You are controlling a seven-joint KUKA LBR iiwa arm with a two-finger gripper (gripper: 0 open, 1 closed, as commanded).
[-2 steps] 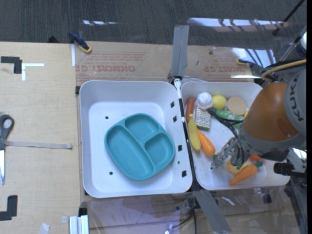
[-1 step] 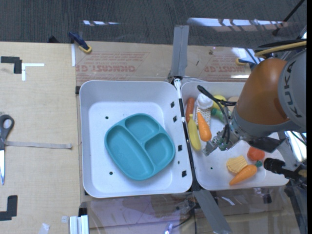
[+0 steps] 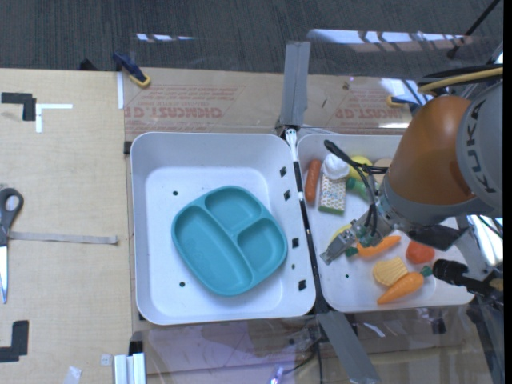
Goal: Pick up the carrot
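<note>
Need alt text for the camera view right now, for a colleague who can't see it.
The gripper hangs low in the right bin beside an orange carrot piece, among other toy foods. The left bin holds a teal divided plate.

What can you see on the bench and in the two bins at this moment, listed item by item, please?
white bins: two, side by side on the bench.
divided plate: one, teal, in the left bin, three compartments.
carrots: apparently two, orange; one at the right bin's near edge, another by the gripper.
hot dog-like piece: one, orange-red, at the right bin's left wall.
cracker-like block: one, pale speckled, beside it.
ridged chip: one, yellow, beside the near carrot.
red piece: one, right of the chip.
yellow item: one, far side, partly hidden.
scissors: one pair, on the bench at left.
arm: one, grey with orange band, over the right bin.
gripper: one, low in the right bin.
</note>
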